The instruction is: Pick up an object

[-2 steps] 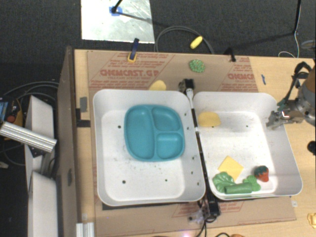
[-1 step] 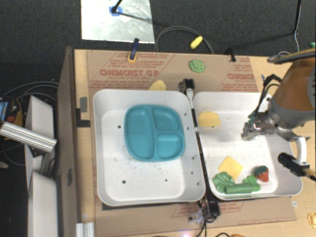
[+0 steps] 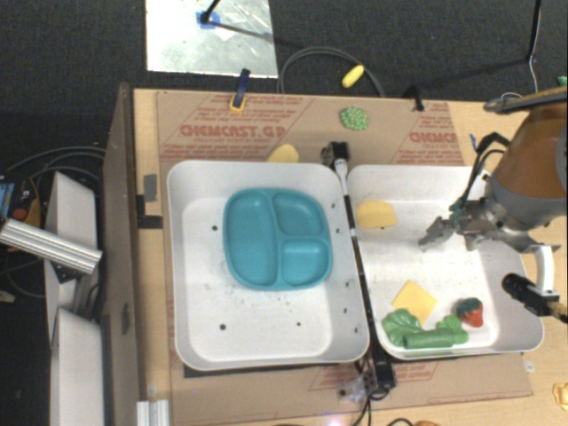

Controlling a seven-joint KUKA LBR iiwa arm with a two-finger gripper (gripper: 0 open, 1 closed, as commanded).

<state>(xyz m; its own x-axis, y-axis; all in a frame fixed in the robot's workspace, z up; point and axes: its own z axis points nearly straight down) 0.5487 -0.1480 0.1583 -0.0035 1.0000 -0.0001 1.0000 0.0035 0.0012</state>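
The gripper (image 3: pixel 444 231), fingers spread and holding nothing, hovers over the right bin (image 3: pixel 497 185), seemingly mid-approach; next it must descend onto the yellow wedge (image 3: pixel 414 299).

A blue divided plate (image 3: pixel 277 240) is seen in the left bin (image 3: pixel 191 264). In the right bin (image 3: pixel 417 189), the end effector (image 3: pixel 441 232) is poised over bare floor, near a yellow piece (image 3: pixel 375 214). A yellow wedge (image 3: pixel 414 301), green vegetables (image 3: pixel 424 331) and a red strawberry (image 3: pixel 470 311) are gathered at the front.

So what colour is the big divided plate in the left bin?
Teal blue divided plate, clearest in the camera view.
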